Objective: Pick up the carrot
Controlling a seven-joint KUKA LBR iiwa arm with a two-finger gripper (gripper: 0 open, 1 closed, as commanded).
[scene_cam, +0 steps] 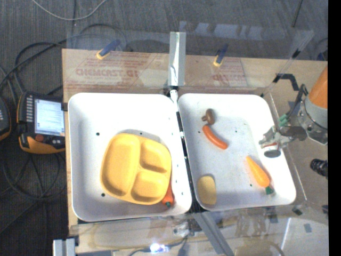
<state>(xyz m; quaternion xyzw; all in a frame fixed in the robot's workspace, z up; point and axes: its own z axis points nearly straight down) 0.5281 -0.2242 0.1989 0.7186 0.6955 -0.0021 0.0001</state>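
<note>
Risk first: we judge the gripper, above the right bin's right rim with nothing held and its spread unclear, could clip that rim descending. Left bin: yellow tray. Right bin: carrot near gripper, sausage, bun, mushroom.

My arm runs off the right edge. My hand is too small to read. The yellow tray hides most of a small orange thing.
</note>
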